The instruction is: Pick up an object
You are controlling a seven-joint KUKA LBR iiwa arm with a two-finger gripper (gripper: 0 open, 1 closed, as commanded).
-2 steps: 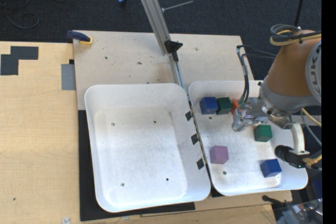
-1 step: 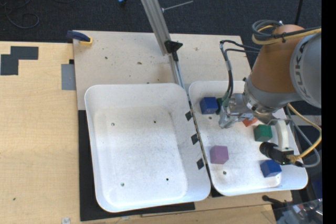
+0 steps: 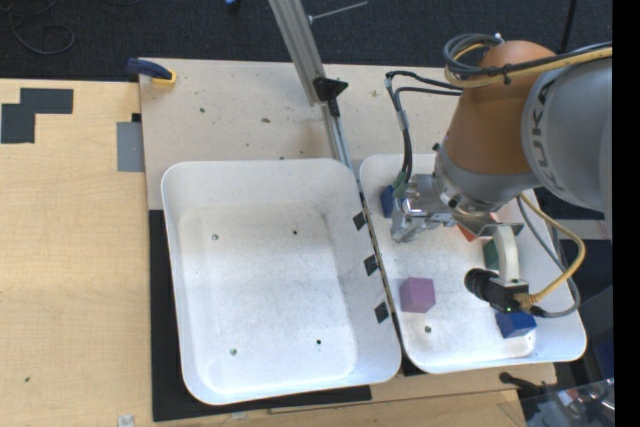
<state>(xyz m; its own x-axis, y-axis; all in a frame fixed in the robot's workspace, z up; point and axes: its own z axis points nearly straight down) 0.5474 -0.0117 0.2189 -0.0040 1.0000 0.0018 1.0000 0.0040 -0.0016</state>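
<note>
A small purple cube [image 3: 418,294] is seen lying in the right white bin [image 3: 560,340], just below the metal gripper [image 3: 412,223], untouched; its finger state cannot be told.

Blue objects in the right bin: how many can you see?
2. One blue block near the right bin's front right corner; one blue piece at its left wall beside the gripper. The arm may hide others.

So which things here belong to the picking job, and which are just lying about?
Job:
pincer
purple cube
blue block
right bin

Lying about:
left bin
metal rail
clamp
</note>
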